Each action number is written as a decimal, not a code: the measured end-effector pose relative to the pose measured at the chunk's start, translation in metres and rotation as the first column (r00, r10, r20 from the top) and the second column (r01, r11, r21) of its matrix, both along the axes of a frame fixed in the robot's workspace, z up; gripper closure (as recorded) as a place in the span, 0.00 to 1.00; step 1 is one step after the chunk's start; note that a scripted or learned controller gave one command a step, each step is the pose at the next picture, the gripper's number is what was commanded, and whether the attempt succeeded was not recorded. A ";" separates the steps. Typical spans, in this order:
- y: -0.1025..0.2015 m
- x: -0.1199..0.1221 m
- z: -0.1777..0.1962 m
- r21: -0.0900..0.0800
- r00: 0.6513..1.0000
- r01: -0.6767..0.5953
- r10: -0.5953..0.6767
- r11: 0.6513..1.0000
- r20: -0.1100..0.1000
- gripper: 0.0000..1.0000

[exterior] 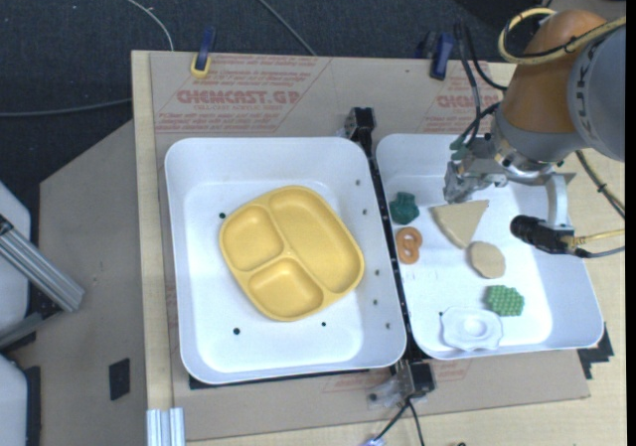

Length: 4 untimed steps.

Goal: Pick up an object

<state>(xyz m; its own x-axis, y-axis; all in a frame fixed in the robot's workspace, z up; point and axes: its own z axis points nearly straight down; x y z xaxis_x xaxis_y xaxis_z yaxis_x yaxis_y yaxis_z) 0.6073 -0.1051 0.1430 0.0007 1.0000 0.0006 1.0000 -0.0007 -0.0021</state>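
The right bin (566,325) holds several small things. A tan wedge (460,224) lies near its middle, with a tan oval piece (486,259) just below and to the right of it. A dark green lump (402,207) and an orange ring (408,243) lie along the bin's left wall. A bumpy green piece (505,300) and a white rounded object (470,328) sit toward the front. My gripper (464,182) hangs low over the bin's back half, right at the wedge's upper edge, with nothing visibly held.
The left bin (189,235) carries a yellow divided plate (290,251). A black divider rail (383,235) runs between the two bins. The grey arm with its orange band (556,67) comes in over the right bin's back right corner.
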 end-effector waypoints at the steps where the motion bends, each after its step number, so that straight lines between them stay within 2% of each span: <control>1: 0.004 -0.007 0.047 -0.002 1.000 -0.001 0.001 1.000 0.006 1.00; 3: 0.005 -0.013 0.131 -0.002 1.000 -0.002 0.002 1.000 0.007 1.00; 4: 0.049 -0.016 0.122 0.001 1.000 -0.005 0.005 1.000 -0.001 1.00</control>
<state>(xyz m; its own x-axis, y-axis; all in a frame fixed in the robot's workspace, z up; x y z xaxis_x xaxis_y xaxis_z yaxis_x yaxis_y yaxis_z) 0.5913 -0.0560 0.2647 -0.0045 1.0000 0.0018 1.0000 0.0045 -0.0032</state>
